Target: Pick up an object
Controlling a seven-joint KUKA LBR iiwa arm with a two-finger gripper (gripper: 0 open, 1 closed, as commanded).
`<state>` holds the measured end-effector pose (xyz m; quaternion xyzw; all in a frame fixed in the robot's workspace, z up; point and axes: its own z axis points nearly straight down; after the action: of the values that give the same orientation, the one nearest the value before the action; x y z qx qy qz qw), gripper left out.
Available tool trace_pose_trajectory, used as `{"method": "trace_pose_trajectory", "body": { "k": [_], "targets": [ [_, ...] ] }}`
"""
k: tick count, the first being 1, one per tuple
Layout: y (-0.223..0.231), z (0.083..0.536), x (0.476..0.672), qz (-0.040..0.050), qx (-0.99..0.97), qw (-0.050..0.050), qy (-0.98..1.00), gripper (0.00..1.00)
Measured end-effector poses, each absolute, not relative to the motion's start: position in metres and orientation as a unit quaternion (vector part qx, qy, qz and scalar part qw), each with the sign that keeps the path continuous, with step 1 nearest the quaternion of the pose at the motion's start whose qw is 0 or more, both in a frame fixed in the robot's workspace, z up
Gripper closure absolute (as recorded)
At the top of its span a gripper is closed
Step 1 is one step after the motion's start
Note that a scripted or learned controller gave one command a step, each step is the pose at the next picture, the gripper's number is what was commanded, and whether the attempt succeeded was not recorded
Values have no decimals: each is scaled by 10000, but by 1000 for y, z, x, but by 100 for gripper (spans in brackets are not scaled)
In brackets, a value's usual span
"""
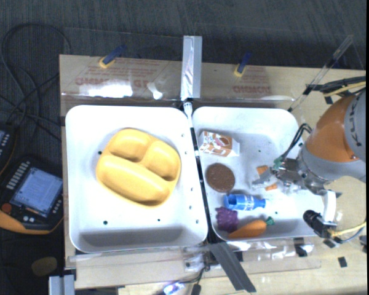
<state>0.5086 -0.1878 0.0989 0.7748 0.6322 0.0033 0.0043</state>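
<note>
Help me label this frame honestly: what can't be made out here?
- Gripper: fingers too small and cluttered to tell open or shut, or holding anything.
- Purple item: partly covered by the carrot and bottle.
- Carton: print too small to read.

Two shallow white plastic bins (80,226) are seen at the middle of the frame, on a pale beige wooden bench (350,269). In the left bin, a large yellow lumpy bread-shaped object (138,165) is shown, with a glossy golden surface. In the right bin, a small orange and white carton (217,144) with a brown picture is placed near the top, and a round dark brown disc (221,177) is seen below it. A blue bottle with a white label (245,201), a purple bunch-like toy (226,217) and an orange carrot with a green end (251,228) are found near the bottom. At the right, the grey arm with an orange band (332,141) is visible. The floor around is dark grey carpet (172,11).
</note>
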Motion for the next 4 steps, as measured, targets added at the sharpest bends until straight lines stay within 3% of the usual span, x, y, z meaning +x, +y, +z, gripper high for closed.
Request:
{"method": "trace_pose_trajectory", "body": {
  "k": [1, 2, 3, 4],
  "targets": [
    [-198, 140, 552, -13, 7521, -5, 6590, 0],
    [-184, 89, 546, 7, 7363, 43, 6766, 0],
    [-200, 90, 541, 56, 7246, 29, 6891, 0],
    [-200, 99, 541, 59, 7245, 39, 6892, 100]
  ]
}}
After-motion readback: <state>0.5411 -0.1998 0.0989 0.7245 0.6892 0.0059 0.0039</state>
